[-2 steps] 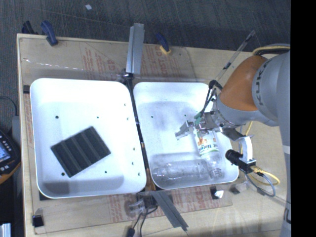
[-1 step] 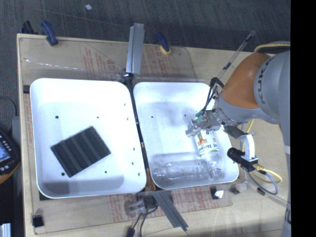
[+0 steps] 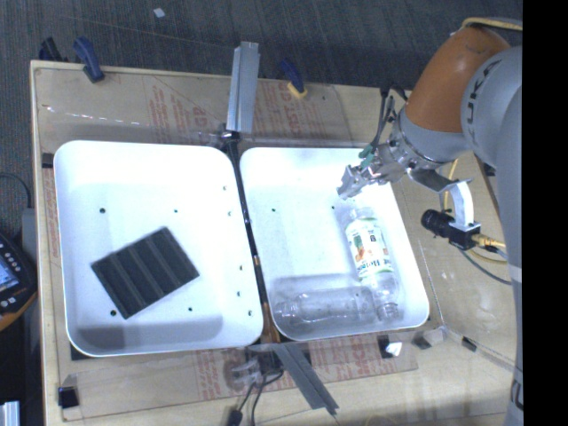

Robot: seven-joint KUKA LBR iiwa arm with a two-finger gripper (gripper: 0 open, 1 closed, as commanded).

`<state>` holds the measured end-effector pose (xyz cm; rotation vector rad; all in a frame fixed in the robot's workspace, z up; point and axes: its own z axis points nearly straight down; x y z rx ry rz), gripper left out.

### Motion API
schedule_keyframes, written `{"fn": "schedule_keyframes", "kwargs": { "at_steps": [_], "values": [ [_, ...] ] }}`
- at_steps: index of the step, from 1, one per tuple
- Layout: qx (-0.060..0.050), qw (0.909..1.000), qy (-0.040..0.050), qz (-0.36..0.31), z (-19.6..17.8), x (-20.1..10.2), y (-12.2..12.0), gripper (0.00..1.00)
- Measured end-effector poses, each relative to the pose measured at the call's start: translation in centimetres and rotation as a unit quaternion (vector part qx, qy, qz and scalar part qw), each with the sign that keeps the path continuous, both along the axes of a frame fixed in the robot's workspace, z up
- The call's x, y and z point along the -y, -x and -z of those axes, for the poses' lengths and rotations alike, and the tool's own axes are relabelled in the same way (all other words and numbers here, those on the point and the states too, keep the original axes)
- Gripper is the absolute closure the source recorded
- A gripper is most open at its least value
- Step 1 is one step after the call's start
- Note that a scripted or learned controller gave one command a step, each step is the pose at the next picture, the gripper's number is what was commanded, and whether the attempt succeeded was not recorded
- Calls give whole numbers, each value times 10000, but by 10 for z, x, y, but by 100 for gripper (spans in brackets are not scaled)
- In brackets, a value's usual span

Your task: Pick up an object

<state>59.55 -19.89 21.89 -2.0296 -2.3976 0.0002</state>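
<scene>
Two white bins sit side by side on the bench: left bin point(image 3: 80, 171) holds one dark ribbed panel point(image 3: 145, 271) lying flat and skewed near its middle, right bin point(image 3: 293, 180) holds two bottles. Labelled bottle point(image 3: 369, 251) lies along the right wall, and a clear bottle point(image 3: 335, 304) lies across the near wall, their lower ends close together in the near right corner. Gripper point(image 3: 353, 183) hangs over the right bin's far right area, just above the labelled bottle's top end, nothing visibly between its jaws; can't tell how wide they are.
</scene>
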Motion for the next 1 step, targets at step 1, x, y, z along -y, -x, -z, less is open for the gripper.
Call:
{"fn": "schedule_keyframes", "kwargs": {
  "at_steps": [1],
  "values": [
    [-2,10000,-1,-1,0,0,0,0]
  ]
}}
